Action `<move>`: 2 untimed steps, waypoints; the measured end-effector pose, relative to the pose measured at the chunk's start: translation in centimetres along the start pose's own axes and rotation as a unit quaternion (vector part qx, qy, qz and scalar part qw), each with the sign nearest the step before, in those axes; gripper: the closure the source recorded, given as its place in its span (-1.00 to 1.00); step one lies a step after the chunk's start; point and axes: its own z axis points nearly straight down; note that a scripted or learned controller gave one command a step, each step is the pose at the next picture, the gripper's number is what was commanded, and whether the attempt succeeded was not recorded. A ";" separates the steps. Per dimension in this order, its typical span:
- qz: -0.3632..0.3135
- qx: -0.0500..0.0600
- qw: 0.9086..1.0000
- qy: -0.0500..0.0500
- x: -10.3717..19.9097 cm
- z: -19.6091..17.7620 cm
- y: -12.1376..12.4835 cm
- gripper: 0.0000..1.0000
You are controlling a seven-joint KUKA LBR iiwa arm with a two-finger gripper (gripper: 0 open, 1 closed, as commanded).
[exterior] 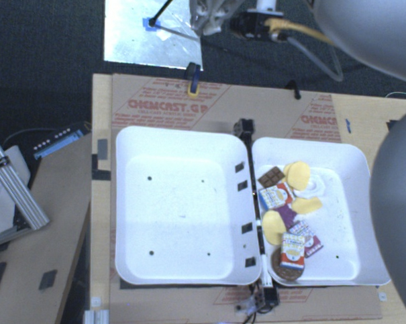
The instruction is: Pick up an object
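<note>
the hand (208,17) hung high beyond the far edge of the bench (273,104), over a silver sheet (131,27); whether it was spread or pressed together could not be told. the objects (291,215) lay heaped in the right bin (343,261), crowded toward its inner wall, with the left bin (181,211) beside it. a clean pick probably called for coming straight down on a piece at the heap's rim, such as the yellow disc (298,174) near the far side. the bins sat on brown board, dark floor around.
</note>
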 end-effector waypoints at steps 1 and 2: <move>-0.002 0.002 1.000 0.000 0.1 -0.1 -5.3 1.00; 0.000 0.000 1.000 0.000 0.0 0.0 0.0 1.00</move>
